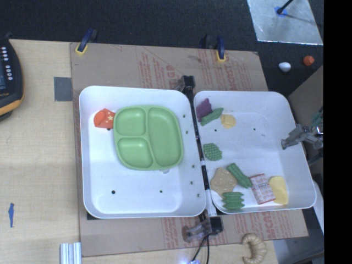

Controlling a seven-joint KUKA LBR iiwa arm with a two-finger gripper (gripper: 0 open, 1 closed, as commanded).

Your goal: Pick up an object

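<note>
A pale wooden tabletop (38,164) carries a brown cardboard sheet (159,65) at frame centre. Two white bins (99,197) sit side by side on the cardboard. A black-and-orange device (8,78) rests at the left edge.

arm (314,132) | cut off at right edge (fingers' state unclear)

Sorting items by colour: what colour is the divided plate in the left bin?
Light green: the divided plate shows best in the camera view, lying in the left bin.
</note>
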